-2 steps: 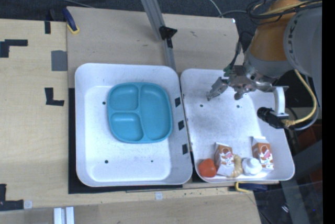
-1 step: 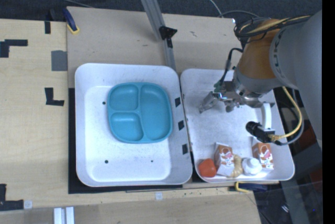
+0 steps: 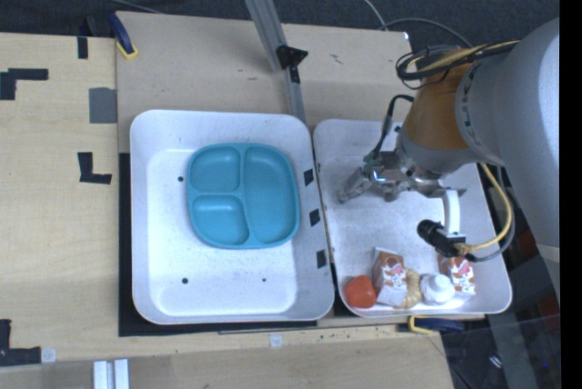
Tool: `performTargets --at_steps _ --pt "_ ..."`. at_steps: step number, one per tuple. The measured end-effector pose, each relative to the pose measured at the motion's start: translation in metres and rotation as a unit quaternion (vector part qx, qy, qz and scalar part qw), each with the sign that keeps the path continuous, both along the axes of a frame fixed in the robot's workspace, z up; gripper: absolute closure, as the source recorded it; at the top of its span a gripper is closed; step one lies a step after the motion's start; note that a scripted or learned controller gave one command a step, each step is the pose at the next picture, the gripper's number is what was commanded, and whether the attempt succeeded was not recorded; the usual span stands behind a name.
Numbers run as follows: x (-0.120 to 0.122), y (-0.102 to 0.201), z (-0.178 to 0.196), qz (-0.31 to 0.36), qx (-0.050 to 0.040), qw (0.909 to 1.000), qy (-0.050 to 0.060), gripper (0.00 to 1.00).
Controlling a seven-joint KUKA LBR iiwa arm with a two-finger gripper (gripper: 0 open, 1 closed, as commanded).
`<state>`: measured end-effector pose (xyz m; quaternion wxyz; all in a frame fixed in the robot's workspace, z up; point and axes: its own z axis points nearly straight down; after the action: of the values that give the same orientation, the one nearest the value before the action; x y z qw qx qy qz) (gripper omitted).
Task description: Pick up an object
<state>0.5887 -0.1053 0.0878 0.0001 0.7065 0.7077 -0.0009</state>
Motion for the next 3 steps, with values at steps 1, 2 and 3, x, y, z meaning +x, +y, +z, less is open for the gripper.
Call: performTargets --at_steps 1,2,3 --pt "0.000 0.001 0.011 0.001 0.0007 1.0000 0.000 1.00" --pt "0.002 -0.002 0.053 0.000 0.0006 1.0000 -0.002 1.00" --pt "0.005 0.002 0.116 0.000 0.0004 1.0000 -0.003 1.00"
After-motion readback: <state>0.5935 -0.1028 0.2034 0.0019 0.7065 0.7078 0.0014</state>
